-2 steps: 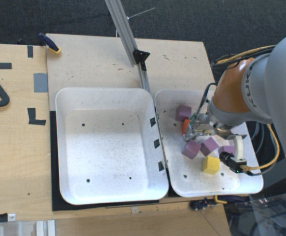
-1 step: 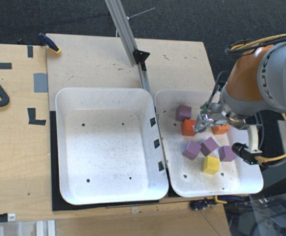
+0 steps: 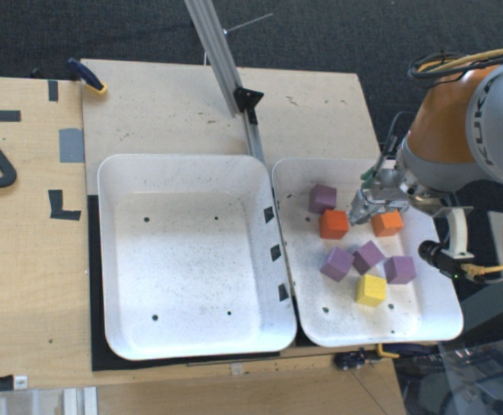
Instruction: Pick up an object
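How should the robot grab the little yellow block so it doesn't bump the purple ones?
Probably from straight above, pinching the yellow block across its lower-left and upper-right faces. Its lower side faces bare bin floor, while purple blocks crowd its top, so fingers fit best away from those neighbours.

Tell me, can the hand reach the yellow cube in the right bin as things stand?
Probably yes. The yellow cube lies uncovered, its top free, though purple cubes crowd its upper sides. The hand hovers between the two orange cubes.
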`<state>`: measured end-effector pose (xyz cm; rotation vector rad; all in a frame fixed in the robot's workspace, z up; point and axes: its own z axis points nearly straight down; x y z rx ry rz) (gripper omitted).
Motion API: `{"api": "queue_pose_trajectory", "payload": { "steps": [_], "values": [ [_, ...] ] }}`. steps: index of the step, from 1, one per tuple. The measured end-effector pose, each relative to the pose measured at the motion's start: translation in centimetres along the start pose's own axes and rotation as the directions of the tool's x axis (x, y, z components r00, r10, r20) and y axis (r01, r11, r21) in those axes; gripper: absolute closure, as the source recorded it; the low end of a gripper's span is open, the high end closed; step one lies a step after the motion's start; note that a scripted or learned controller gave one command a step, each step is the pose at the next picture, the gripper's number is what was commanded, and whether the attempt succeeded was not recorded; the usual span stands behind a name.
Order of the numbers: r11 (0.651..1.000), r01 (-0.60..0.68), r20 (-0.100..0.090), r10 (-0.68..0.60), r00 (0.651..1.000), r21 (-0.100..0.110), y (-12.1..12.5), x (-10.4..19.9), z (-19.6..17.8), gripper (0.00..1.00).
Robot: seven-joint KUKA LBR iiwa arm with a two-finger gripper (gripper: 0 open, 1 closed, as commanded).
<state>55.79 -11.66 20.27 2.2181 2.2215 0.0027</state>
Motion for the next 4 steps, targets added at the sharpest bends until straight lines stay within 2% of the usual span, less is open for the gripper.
{"api": "queue_pose_trajectory", "payload": {
  "steps": [1,2,3,4],
  "values": [
    [1.000,0.005,-0.002,-0.005,1.000,0.003,-0.8,5.6,-1.5,1.00],
    [1.000,0.006,-0.003,-0.006,1.000,0.004,-0.4,11.3,-2.0,1.00],
    [1.000,0.006,-0.002,-0.006,1.000,0.005,-2.0,16.3,-2.9,1.00],
    [1.000,0.005,-0.001,-0.005,1.000,0.006,-2.2,21.2,-2.0,1.00]
  ]
}}
